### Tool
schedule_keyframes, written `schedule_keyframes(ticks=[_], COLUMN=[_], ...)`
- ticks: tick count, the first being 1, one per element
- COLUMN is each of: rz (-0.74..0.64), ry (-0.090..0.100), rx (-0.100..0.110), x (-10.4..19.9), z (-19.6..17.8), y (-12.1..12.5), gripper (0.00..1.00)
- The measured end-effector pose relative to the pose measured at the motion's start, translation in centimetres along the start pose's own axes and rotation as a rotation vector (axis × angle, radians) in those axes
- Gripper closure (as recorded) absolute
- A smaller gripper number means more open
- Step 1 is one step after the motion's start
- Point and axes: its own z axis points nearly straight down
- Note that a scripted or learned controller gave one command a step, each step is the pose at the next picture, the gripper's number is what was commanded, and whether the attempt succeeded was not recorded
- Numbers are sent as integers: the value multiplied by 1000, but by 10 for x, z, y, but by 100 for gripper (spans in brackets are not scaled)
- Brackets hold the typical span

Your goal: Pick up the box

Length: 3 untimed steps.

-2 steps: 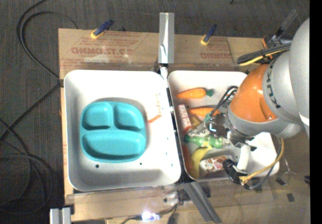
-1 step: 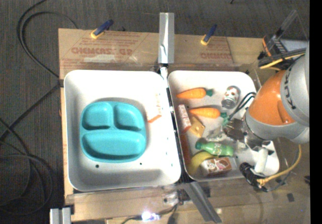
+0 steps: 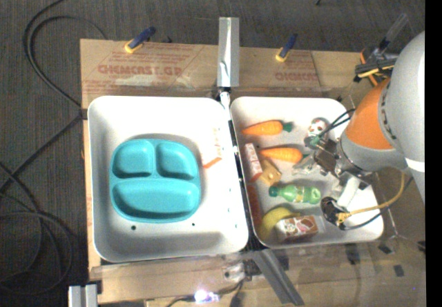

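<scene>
A small brown and white box [image 3: 298,227] lies at the front of the right bin [image 3: 359,230], leaning against a yellow banana [image 3: 271,218]. My gripper [image 3: 316,154] hangs over the middle right of that bin, beside the lower carrot [image 3: 282,154] and above a green bottle [image 3: 295,194]. It stands well behind the box and apart from it. The grey arm with its orange band [image 3: 366,130] covers the bin's right side.
The right bin also holds a second carrot [image 3: 266,127] at the back and a red and white packet [image 3: 252,159] along its left wall. A turquoise divided tray [image 3: 156,180] sits in the left bin [image 3: 103,230]. A black cable [image 3: 356,214] loops by the wrist.
</scene>
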Motion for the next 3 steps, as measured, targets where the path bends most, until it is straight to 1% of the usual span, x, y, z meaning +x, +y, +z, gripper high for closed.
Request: schedule_keyframes(ticks=[1, 2, 3], rz=[-43, -43, 194], ry=[11, 5, -3], rx=[-2, -3, -8], x=[-37, -39, -30], z=[-2, -10, -2], y=[-12, -12, -17], gripper=[0, 100, 100])
